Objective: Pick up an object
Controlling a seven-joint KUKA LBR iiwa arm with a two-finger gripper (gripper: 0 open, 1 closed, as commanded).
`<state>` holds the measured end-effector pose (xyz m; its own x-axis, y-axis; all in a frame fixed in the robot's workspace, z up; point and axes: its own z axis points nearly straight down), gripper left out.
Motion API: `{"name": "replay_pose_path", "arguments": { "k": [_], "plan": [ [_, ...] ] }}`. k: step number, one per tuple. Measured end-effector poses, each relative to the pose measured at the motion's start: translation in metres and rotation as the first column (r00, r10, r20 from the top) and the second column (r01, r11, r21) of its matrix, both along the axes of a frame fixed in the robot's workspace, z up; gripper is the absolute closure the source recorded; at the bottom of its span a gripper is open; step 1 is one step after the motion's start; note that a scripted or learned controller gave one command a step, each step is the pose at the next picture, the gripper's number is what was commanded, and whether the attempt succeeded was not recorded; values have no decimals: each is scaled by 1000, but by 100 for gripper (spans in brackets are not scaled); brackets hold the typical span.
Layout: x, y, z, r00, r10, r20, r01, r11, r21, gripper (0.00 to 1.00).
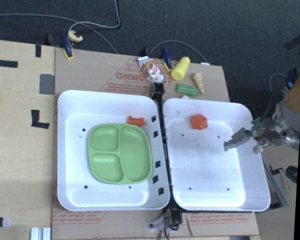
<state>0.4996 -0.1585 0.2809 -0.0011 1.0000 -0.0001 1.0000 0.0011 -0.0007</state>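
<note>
Where the bench edge runs nearest the camera, we see two shallow white bins side by side on a brown cardboard sheet (127, 74). The left bin (66, 152) holds a green divided plate (120, 153) with three compartments, lying flat near the bin's centre. Beyond the plate, against the far wall of that bin, lies a small orange piece (136, 121), its long axis running left to right.

In the right bin (252, 193), we locate a red-orange lump (199, 122) in the far half, close to the far wall and left of centre. It is roughly as wide as it is long, so we can give no clear long axis or pointing direction. It stands apart from the bin walls, and nothing lies on or against it.

The gripper (235, 141) enters over the right rim of the right bin, its dark finger slanting toward the bin floor. It is well apart from the lump. We cannot tell how the jaws stand, and nothing is seen between them.

Beyond the bins, on the cardboard, lie a green piece (188, 90), a tan cone-shaped item (198, 82), a yellow object (180, 68) tilted with its long axis diagonal, and a small printed packet (150, 69). Red lettering on the cardboard is too blurred to read. Cables (95, 28) cross the dark floor farthest away.
</note>
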Motion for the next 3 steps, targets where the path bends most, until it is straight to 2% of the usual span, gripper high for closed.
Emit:
{"name": "replay_pose_path", "arguments": {
  "k": [1,2,3],
  "plan": [
    [67,-4,-121,1000,1,-4,-1,1000,1,0],
    [140,23,-194,1000,2,5,-2,1000,0,0],
    [170,20,-195,1000,1,4,-1,1000,-1,0]
  ]
}}
